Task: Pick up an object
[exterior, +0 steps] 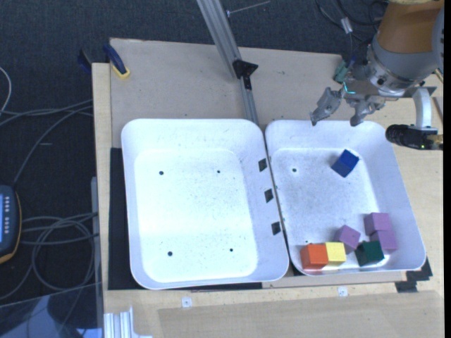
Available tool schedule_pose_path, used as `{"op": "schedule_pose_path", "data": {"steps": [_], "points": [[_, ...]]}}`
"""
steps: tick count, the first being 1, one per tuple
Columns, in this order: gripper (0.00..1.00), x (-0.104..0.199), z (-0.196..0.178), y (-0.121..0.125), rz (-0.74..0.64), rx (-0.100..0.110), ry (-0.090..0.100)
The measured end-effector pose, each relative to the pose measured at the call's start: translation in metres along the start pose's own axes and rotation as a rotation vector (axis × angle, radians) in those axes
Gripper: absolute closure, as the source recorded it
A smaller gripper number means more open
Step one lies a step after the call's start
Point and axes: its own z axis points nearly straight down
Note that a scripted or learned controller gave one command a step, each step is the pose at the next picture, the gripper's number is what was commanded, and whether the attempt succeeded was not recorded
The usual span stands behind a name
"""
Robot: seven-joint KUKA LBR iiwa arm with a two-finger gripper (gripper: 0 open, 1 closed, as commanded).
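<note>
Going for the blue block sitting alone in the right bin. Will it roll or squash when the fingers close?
The blue block looks flat-faced and rigid, so it probably slides rather than rolls. It seems small, likely light. The gripper hangs open above the bin's far rim.

No readable text, label, brand, number or sign anywhere on the bench, the bins or the arm.
</note>
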Motion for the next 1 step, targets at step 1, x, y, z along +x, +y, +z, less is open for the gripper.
{"op": "schedule_pose_path", "data": {"steps": [1], "points": [[0.0,-0.0001,0.0,0.0,0.0,0.0,0.0]]}}
